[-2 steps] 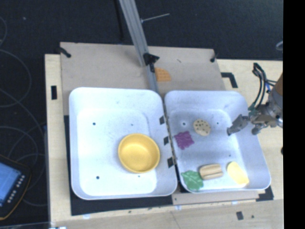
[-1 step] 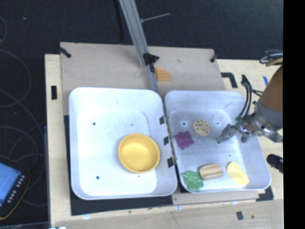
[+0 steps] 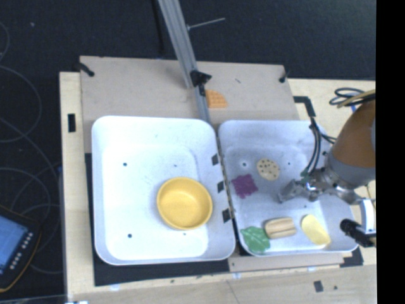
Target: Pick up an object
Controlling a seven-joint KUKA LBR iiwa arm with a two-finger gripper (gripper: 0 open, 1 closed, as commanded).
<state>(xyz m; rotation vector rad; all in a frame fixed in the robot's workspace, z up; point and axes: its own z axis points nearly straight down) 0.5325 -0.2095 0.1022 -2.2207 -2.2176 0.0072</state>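
Objects lie scattered in the right bin [image 3: 253,132]: a round tan cookie [image 3: 267,168] with dark dots, a purple square [image 3: 243,185], a green leafy piece [image 3: 254,239], a tan bun [image 3: 280,227] and a yellow lemon [image 3: 314,229]. A yellow bowl [image 3: 184,202] sits in the left bin [image 3: 120,144]. The claw [image 3: 288,192] hangs low over the right bin's middle, nothing seen between its fingers; whether they're open I can't tell, and no writing is readable.

arm [image 3: 354,154]: grey w/ orange band | tool [image 3: 292,192]: grey metal | black cable along wrist
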